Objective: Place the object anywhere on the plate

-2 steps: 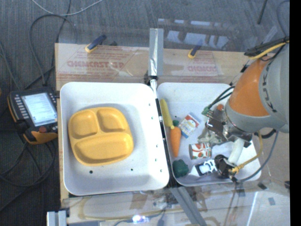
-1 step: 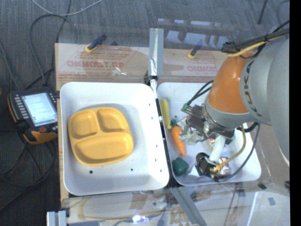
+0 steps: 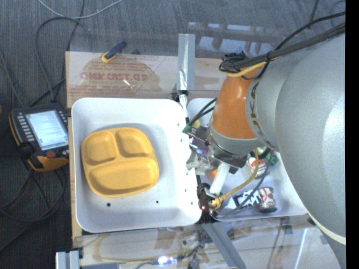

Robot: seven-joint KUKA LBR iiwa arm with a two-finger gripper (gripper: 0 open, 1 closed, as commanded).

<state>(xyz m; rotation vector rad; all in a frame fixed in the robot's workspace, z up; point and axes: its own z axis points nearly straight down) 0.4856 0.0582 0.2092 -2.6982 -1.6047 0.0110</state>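
The little printed can [image 3: 262, 199] by the right bin's [image 3: 289, 190] near edge looks light, stiff and slippery, best pinched mid-body; I cannot tell the claw's [image 3: 205, 163] state.

There are two white bins. The left bin [image 3: 168, 133] holds one yellow plate [image 3: 119, 161] with three compartments. The right bin [image 3: 283, 184], to the right of the plate, holds one small can [image 3: 265, 199]. Left of the plate is one control pendant [image 3: 42, 129], and beyond the plate one blue and yellow tool [image 3: 113, 50].
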